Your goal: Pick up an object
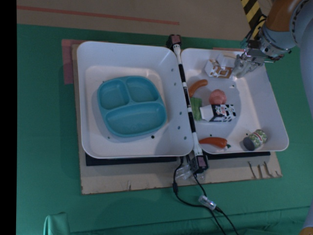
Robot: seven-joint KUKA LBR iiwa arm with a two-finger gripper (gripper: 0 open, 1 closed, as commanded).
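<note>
Cables (pixel 205 204) trailed across the green mat (pixel 44 131) at the near edge of the bench, running up to a small black fitting (pixel 198 163) at the foot of the rail (pixel 185 89) that divided the two white bins. Both bins sat on a sheet of brown cardboard (pixel 122 182).

Filling much of the left bin (pixel 88 58) was a blue divided plate (pixel 131 106), three compartments, nothing visible in any of them.

All the loose objects lay in the right bin (pixel 266 97). Nearest were a red-orange sausage shape (pixel 213 142) by the front wall and a small can (pixel 255 139) tipped on its side in the front right corner, well apart from each other. Mid-bin, a milk carton (pixel 218 113) with a cow pattern lay flat, a green piece (pixel 196 107) touching its left end and a pink rounded item (pixel 218 96) just behind it. Another orange sausage (pixel 198 87) lay slantwise near the rail. At the back, a small white-and-brown box (pixel 217 68) sat close to the far wall (its printing was too small to read).

Beside that box, just to its right, hung the gripper (pixel 243 67), over the bin's back corner. I could not tell whether it was released or clenched, and no object could be made out in its grasp. Above it the grey wrist rose to the orange band (pixel 288 6), where the arm was cut off by the frame's upper right edge. Yellow-and-black hazard tape (pixel 249 1) showed on the floor behind.
</note>
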